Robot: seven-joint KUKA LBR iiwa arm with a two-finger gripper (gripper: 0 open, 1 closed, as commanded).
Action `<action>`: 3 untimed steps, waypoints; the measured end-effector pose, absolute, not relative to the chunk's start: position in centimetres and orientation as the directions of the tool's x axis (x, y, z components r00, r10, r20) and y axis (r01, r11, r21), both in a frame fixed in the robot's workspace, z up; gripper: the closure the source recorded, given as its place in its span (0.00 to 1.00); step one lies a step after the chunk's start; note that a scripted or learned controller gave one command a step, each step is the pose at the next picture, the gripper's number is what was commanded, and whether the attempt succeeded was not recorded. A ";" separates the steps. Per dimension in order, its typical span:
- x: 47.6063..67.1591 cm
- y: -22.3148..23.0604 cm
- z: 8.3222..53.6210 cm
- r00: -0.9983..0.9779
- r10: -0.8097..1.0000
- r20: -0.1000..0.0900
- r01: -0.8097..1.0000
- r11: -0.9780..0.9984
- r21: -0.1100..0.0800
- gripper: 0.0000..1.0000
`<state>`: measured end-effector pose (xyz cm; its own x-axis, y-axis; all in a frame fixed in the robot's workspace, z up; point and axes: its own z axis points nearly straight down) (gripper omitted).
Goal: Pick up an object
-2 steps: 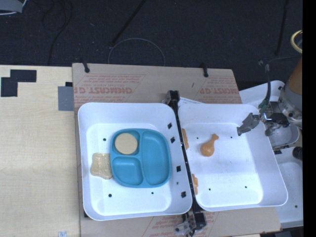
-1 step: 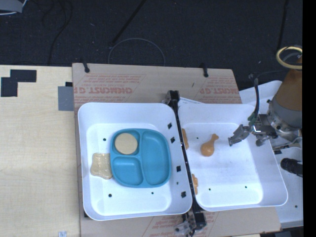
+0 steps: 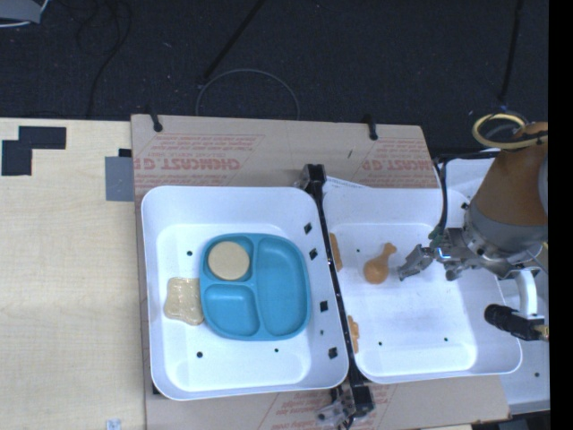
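A tan drumstick-shaped piece (image 3: 379, 264) lies in the right bin (image 3: 421, 352), near its upper left. My gripper (image 3: 431, 267) hovers just right of it over the same bin, fingers spread open with nothing between them; the left fingertip (image 3: 409, 270) is a short gap from the piece. Two small tan pieces rest against that bin's left wall, one high (image 3: 335, 250) and one low (image 3: 353, 333).
The left bin (image 3: 170, 365) bears a blue divided plate (image 3: 277, 294) with a round tan disc (image 3: 227, 260) in its upper-left compartment. A pale bread-like piece (image 3: 183, 300) lies left of the plate. A black divider (image 3: 328, 285) separates the bins.
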<state>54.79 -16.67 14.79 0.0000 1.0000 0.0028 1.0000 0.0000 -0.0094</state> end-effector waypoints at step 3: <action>53.6 -16.7 16.8 0.000 1.000 -0.001 1.000 0.000 0.003 1.00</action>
